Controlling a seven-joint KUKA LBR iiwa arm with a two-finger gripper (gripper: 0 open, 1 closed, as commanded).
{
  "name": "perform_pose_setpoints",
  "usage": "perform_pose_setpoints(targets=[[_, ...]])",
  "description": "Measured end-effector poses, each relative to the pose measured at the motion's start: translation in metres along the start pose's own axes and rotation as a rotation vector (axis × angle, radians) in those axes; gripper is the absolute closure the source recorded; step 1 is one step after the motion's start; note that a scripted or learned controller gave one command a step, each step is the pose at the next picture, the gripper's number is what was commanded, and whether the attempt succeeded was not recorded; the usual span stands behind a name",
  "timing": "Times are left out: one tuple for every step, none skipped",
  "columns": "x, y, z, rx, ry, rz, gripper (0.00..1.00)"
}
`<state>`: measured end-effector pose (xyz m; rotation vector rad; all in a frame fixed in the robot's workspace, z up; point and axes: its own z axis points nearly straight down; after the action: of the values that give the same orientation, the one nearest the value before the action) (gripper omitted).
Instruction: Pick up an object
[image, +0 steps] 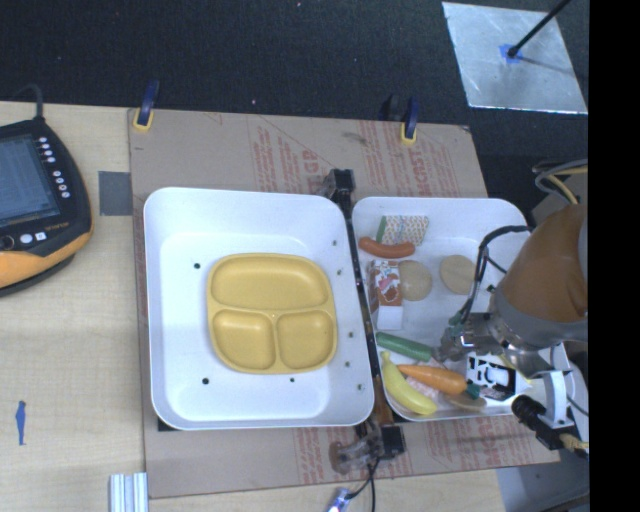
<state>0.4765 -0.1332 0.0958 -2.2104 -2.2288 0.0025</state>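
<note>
So the gripper (478, 362) is down in the right bin (505, 212), near corner, right next to the pile of toy food. Can't tell from this angle whether the fingers are open or closed, or whether anything's between them; the wrist blocks too much, so I wouldn't call it a grasp.

Closest candidate looks like the carrot (434, 377). It lies just left of the gripper, maybe touching it, with its long axis running roughly left-right and tilting a bit nearer at the right end. Just nearer and left of that is the banana (405, 390), curving along the bin's near-left corner. The green cucumber-ish thing (404, 346) sits a bit farther back, also roughly left-right.

My guess: if it's going for the carrot, the fingers need to close across the short way, so near-far, and slide a touch left to get over the middle instead of the tip.

Farther back there's a hot dog (386, 247) and a couple of round cookies (458, 272), well apart from the gripper. Left bin (170, 215) holds a yellow divided plate (272, 310).
</note>
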Motion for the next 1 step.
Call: perform_pose_setpoints(targets=[[0.0413,0.0613,0.0041,0.002,-0.001,0.0,1.0]])
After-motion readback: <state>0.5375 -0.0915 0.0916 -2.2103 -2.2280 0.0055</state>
